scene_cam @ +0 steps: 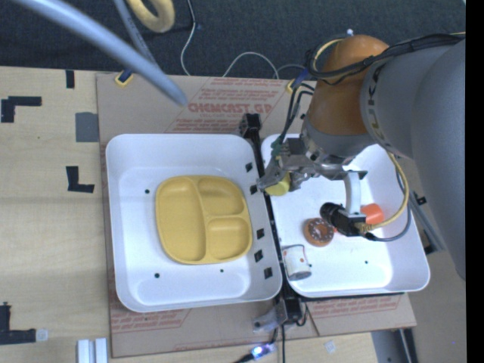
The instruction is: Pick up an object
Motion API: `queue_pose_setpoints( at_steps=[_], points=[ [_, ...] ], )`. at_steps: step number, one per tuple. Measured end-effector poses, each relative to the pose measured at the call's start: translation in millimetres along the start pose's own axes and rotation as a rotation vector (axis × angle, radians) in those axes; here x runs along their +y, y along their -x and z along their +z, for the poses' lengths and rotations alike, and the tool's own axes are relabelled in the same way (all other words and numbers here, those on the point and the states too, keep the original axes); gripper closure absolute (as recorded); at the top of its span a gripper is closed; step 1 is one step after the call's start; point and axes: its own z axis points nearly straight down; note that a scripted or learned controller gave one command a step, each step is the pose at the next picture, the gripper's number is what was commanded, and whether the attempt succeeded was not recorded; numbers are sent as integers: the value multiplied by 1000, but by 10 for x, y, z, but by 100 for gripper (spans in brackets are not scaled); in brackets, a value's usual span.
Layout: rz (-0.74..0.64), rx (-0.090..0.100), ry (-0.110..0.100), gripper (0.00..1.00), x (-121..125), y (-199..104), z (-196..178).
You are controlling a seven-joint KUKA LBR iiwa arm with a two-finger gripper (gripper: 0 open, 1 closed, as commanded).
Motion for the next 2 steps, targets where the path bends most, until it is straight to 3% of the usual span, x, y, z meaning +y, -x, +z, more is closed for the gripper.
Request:
queue_pose_setpoints(
  at_steps=[2],
  points=[
    [1,0,2,100,-341,-973,-194]
  ],
)
